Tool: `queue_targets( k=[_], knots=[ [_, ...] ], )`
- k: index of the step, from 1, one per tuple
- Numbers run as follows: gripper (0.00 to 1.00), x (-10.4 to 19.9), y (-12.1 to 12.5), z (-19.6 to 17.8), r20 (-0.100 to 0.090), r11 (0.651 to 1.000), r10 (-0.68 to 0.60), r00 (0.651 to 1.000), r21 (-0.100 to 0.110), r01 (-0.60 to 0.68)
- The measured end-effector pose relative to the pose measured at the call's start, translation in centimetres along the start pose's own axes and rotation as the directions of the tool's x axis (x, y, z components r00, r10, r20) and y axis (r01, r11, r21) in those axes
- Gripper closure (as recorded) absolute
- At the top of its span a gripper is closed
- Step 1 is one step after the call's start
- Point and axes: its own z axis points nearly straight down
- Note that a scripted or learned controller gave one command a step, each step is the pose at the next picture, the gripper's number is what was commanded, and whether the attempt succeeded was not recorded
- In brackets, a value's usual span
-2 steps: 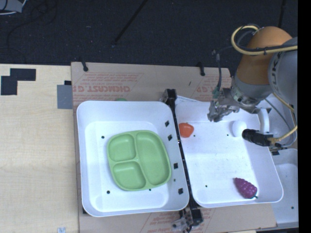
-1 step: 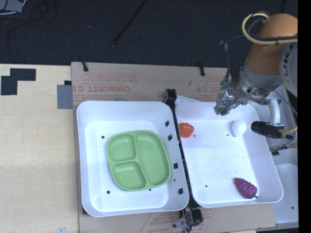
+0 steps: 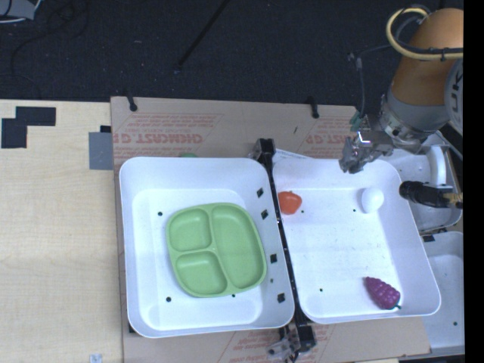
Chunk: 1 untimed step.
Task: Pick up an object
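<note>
Camera view, looking down at a slant: my arm comes in from the right, smooth orange band above a grey metal wrist, a yellow cable looped on top. My gripper hangs over the far rim of the right bin, near its back corner. It's a small dark metallic cluster at this size, and I cannot tell how it stands or whether it has anything; nothing visibly sits in it.

Right bin is shallow, glossy white plastic with rounded corners. I see three things in it, all well apart. An orange object, rounded and smooth, lies near the left wall by the black divider. A white ball, smooth and round, pale against the white floor, sits toward the back right, near but below the gripper, not touching it. A purple bunch, bumpy and grape-like, oval, lies by the front right corner.

Left bin is the same white plastic and holds a light green plate, matte, rounded-rectangle with three compartments, flat on the floor, turned slightly.

Both bins rest on a brown cardboard sheet with red print, on a pale wood bench.
</note>
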Motion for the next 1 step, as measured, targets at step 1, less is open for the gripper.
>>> queue_targets(
  k=[1],
  knots=[
    [1.0,4.63,-1.68,1.65,-0.002,1.0,-0.002,1.0,0.006,0.002]
  ],
)
